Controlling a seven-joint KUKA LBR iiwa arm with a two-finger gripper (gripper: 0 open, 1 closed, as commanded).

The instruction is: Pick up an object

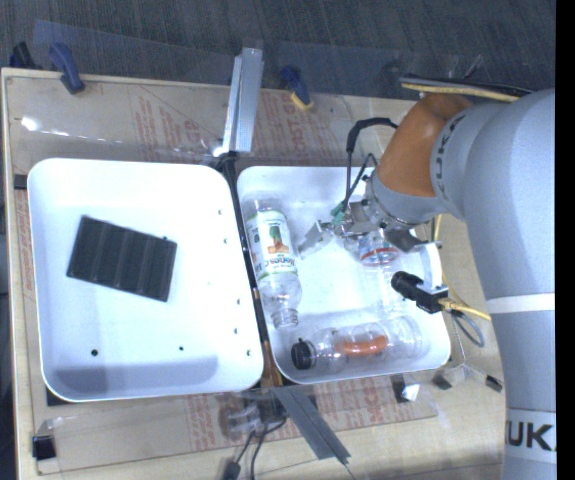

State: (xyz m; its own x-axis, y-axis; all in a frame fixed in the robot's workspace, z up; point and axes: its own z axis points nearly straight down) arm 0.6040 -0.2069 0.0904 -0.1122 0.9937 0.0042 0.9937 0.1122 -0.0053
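Claw [352,223] sits low in the right bin [317,183], near its back half, at the end of the grey arm [487,168] that reaches in from the right; how it stands, wide or narrow, I cannot tell, since the wrist and cabling crowd over it, and nothing can be seen gripped in it. A clear bottle [379,258] with a red-marked label lies just beside or partly under it, and that looks the likeliest target, though contact cannot be confirmed. Two more candidates lie apart in the same bin: a labelled bottle [272,258] along the left wall, neck toward the front, and a black-capped bottle [352,346] with an orange patch inside, lying along the front wall. They probably rest against the walls because round bodies roll there. A dark slab [122,258] lies flat in the left bin [127,368], well away from the arm. Clear plastic against white makes the bottle outlines hard to trace, and the arm hides the right bin's far corner.
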